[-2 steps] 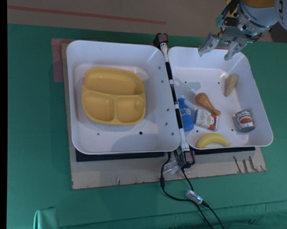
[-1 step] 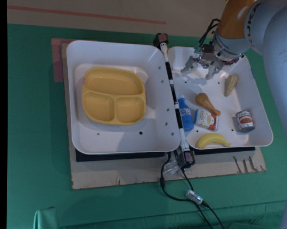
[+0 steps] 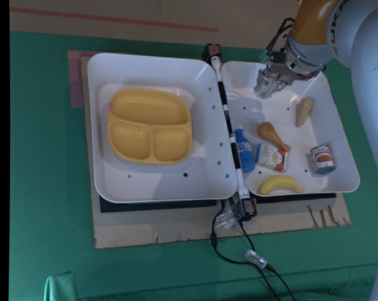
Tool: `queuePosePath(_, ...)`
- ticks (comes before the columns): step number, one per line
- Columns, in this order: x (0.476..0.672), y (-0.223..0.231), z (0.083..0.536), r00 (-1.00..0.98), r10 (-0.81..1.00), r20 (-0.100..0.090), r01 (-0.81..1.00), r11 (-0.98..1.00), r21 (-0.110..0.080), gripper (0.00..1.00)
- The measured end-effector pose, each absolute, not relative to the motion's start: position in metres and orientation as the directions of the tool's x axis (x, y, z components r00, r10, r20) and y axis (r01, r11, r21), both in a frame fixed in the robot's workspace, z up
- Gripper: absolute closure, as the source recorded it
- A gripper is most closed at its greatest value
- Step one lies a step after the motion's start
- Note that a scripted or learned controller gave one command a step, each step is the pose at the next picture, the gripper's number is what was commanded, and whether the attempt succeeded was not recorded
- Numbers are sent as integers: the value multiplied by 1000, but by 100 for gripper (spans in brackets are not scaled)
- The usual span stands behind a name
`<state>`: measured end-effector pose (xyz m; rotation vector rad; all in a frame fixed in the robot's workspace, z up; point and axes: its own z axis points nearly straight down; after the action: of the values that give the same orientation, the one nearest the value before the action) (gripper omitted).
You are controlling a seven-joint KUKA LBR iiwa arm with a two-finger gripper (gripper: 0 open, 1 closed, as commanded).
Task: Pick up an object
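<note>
Plainly, from biggest to smallest:

Arm: reaches in from the right, slanted over the far part of the right bin; could cast shadow and crowd the far rim on a steep descent.

Left bin: carries the yellow divided tray; well apart from the claw, unlikely to matter unless a lifted item gets carried across and dropped short on the divider rail.

Right bin: holds every candidate; sloped walls could let round items roll away under a push.

Gripper: poised above the bare far-left part of the right bin, nothing visible between the fingertips; spread or pressed together cannot be told from this angle. Straight down from here would likely close on bare floor.

Banana: near front wall; curved, could pivot out of a pinch.

Drumstick: nearest target, mid-bin; tapered, prone to squirting sideways if pinched on the thin end.

Juice carton: flat, just beside the blue bottle; a grab could snag both or neither.

Corn cob: toward the far right; may roll.

Can: right side, well apart from the rest; hard, smooth, likely to slip or tip.
</note>
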<state>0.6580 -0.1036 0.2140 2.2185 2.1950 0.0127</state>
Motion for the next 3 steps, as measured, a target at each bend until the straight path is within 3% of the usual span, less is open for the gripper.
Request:
queuePosePath(1, 658, -104, 214, 11, 1000, -9, 1000, -10, 20, 0)
queuePosePath(2, 660, -106, 231, 16, 1000, -12, 999, -16, 34, 100)
queuePosePath(3, 660, -106, 231, 16, 1000, -12, 999, -16, 34, 0)
